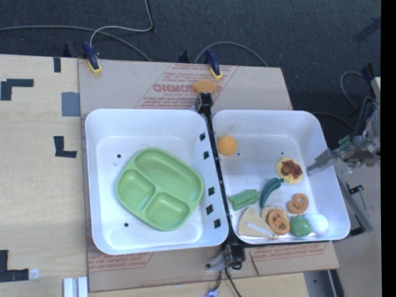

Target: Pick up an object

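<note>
Camera view, looking down at a slant on a bench covered with brown cardboard (179,85), where two shallow white bins sit side by side, touching along a shared middle edge.

The left bin (99,166) holds one thing: a light green divided tray (159,188) with three compartments, lying flat and turned at an angle near the bin's middle.

The right bin (309,129) holds a scatter of small toy foods. An orange ball (227,145) sits alone near the upper left, close to the dividing edge. A small round yellow piece with red topping (289,169) lies toward the right wall. Below it, a dark green curved pepper-like piece (270,191) lies beside a paler green block (243,198). At the bottom of the bin, a tan wedge (252,224), two brown pretzel-shaped pieces (278,221), a round green item (300,227) and a white egg-like item (318,222) crowd together, several touching; the pieces are too small to say exactly what they are.

The gripper (322,161) reaches in from the right, over the right bin's right wall, just beside the yellow and red piece and apart from it. It appears as a thin grey shape; nothing shows between its tips, and whether it is released or clenched cannot be told. The arm behind it is cut off at the right side, leaving only pale grey parts and cables (362,144).

Blue and yellow clamps (93,59) pin the cardboard's far edge, and a thin cable (124,31) loops across the dark floor beyond.
</note>
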You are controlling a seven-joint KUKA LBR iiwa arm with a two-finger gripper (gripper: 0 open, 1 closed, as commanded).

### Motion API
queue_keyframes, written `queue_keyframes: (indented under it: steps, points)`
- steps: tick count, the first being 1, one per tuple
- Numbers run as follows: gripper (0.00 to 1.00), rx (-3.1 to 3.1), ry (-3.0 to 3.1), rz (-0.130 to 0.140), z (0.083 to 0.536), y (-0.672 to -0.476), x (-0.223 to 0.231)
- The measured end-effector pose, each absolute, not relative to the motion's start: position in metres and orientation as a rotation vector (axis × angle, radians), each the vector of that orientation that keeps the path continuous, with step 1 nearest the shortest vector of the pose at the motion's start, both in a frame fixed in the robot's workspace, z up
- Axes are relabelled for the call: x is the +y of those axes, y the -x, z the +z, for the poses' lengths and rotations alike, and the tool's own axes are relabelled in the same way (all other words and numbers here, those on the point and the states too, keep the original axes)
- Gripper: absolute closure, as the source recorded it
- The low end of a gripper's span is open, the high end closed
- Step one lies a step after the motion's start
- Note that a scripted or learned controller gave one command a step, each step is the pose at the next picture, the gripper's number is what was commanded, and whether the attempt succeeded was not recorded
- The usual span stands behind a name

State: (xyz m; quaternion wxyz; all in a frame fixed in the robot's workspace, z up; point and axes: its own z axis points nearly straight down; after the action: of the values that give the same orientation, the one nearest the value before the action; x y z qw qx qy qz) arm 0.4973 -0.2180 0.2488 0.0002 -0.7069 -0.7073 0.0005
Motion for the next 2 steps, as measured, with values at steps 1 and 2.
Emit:
queue_keyframes:
  steps: [1, 2]
  points:
    - [0.0, -2.227, 2.221, -0.003, 0.091, -0.557, -0.223]
    - [0.0, -2.225, 2.226, -0.002, 0.087, -0.485, -0.224]
